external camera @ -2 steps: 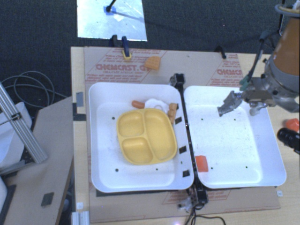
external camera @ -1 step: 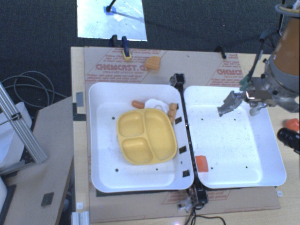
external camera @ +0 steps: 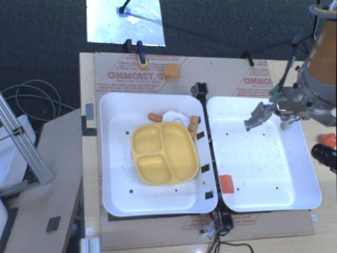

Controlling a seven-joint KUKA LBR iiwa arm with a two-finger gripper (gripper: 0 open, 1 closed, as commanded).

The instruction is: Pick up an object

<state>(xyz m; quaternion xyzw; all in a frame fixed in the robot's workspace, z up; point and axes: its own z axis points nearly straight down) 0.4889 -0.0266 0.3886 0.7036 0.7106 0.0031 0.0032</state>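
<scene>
A definite target cannot be named from the task, but the things on offer can be placed. A small orange block (external camera: 226, 183) lies flat in the right bin (external camera: 295, 194), in its near left corner, just beside the divider between the two bins. It is judged the handiest candidate, since it stands alone on a bare floor.

In the left bin (external camera: 113, 157) a yellow compartment tray (external camera: 164, 154) lies near the middle, its three wells facing up. Behind it, partly hidden by its far rim, a white piece (external camera: 175, 117) can be made out, with a small orange sausage-shaped item (external camera: 155, 117) to its left and a tan peg (external camera: 194, 126) to its right, close to the bin wall. A tan wedge (external camera: 171, 70) rests outside both bins on the tabletop (external camera: 226, 70).

The hand (external camera: 256, 117) is seen over the far part of the right bin, well apart from the orange block, and nothing is held between its fingers. Whether they are apart or together cannot be told from this slant.

The step in hand is judged to be the approach, with no grasp yet made. For the next move, the hand would have to be carried toward the near left corner and lowered squarely over the block; the closeness of the bin wall is likely to leave little room for one finger.
</scene>
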